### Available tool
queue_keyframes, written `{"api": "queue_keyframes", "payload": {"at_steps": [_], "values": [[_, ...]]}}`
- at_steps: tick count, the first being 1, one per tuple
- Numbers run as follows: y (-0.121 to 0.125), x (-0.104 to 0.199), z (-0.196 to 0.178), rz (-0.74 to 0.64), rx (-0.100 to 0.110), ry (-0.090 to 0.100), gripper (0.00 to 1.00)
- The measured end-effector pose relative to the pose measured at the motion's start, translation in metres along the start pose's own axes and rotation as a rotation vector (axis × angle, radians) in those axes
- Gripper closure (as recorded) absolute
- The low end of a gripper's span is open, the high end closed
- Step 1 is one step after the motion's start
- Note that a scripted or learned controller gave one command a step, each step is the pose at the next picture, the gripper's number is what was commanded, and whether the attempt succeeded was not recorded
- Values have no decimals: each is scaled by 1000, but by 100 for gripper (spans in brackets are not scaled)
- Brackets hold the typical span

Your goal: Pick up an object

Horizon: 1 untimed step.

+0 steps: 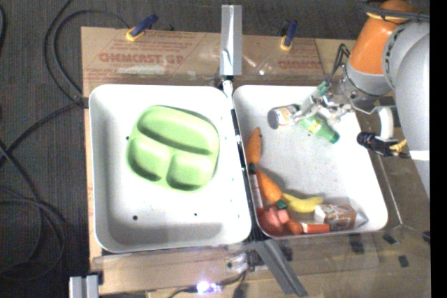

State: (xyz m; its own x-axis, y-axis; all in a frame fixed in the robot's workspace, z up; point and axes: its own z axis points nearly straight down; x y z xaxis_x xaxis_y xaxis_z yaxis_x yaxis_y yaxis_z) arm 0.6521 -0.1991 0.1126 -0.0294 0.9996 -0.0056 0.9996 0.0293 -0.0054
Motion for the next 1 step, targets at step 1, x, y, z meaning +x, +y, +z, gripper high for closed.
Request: {"api": "queue_keyframes", "payload": {"at_steps": [1], "values": [[-2, 1, 4, -1, 8, 3, 0]]}}
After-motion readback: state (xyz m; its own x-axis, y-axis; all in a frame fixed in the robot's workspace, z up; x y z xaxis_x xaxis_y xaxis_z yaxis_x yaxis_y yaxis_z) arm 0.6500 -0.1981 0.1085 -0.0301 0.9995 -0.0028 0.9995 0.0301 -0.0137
